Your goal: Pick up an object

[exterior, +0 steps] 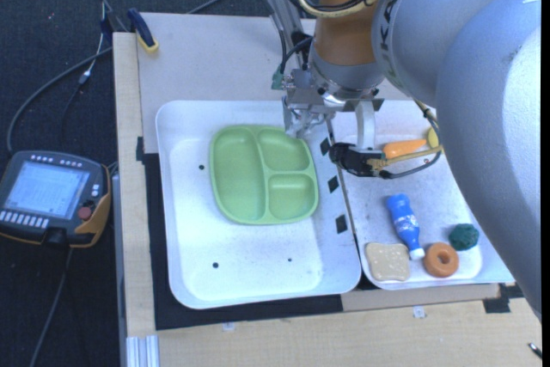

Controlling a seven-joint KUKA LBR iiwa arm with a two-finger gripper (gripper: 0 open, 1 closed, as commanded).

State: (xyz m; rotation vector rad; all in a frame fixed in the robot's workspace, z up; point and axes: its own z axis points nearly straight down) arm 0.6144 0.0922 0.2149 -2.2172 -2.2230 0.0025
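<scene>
A light green divided plate [262, 174] lies flat in the left white bin [198, 271]. My gripper [298, 123] hangs at the plate's far right rim, close to the wall between the two bins. I see nothing held in it. The right bin [477, 271] holds a blue bottle with a white cap [402, 223], a slice of toast [388, 261], a brown donut [442, 259], a dark green lump [464, 236] and an orange stick-shaped object [404, 148] near its far end.
The grey arm covers the far and right parts of the right bin. A blue and yellow tool [143, 30] lies on the bench's far left corner. A teach pendant [51, 198] sits on the floor to the left.
</scene>
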